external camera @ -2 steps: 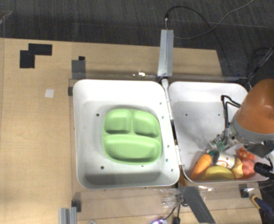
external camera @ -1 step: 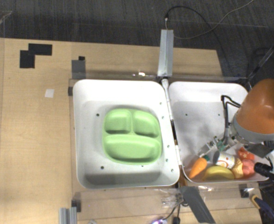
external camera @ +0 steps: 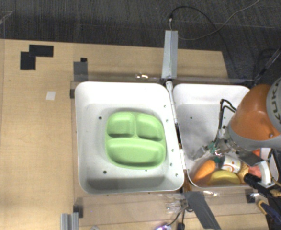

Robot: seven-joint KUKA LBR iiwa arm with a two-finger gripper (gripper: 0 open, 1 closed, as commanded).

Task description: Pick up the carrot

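Observation:
The carrot (external camera: 204,169) is orange and lies in the near left corner of the right bin (external camera: 197,104), close to the bin's front wall. My gripper (external camera: 214,150) is down in that bin, just above and to the right of the carrot's upper end. The arm's orange band (external camera: 252,116) and grey wrist cover the bin's right half and hide much of the gripper. Nothing in view shows the carrot lifted off the bin floor.
A yellow banana (external camera: 225,177) lies right beside the carrot, touching it. A white and red item (external camera: 233,166) sits behind the banana, and another red and white piece (external camera: 260,169) lies farther right. The left bin (external camera: 85,128) holds a green divided plate (external camera: 134,139).

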